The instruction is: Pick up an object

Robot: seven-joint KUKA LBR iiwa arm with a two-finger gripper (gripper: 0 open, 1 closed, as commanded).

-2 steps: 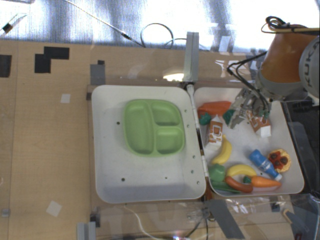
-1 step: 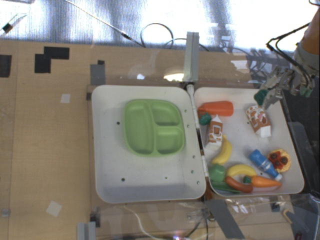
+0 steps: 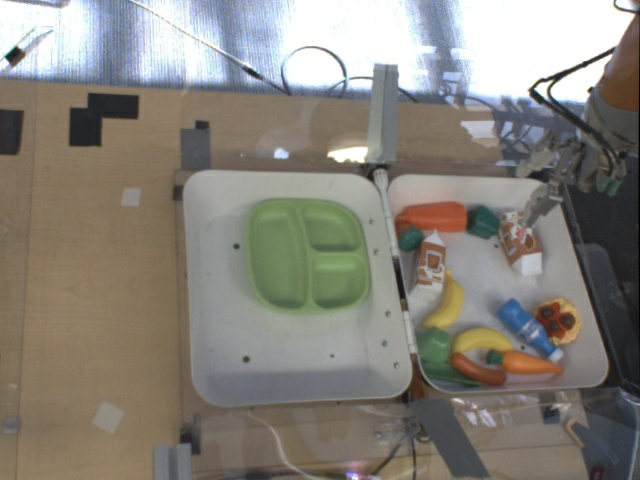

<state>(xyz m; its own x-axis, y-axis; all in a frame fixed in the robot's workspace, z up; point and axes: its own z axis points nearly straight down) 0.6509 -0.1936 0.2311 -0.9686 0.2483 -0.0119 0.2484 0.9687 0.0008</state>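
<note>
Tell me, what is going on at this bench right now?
A robot arm reaches in from the right, its gripper hovering over the right bin beside a small milk carton. That bin holds toy food, including bananas and a carrot. The left bin holds a green divided plate. Nothing is lifted yet.

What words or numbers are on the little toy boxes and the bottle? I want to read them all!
No word or number here can be read.
Milk carton beside the banana: brown and white print, too blurred to read.
Second carton near the gripper: print too small to read.
Blue bottle: no readable label.
Green plate: plain, no text.
</note>
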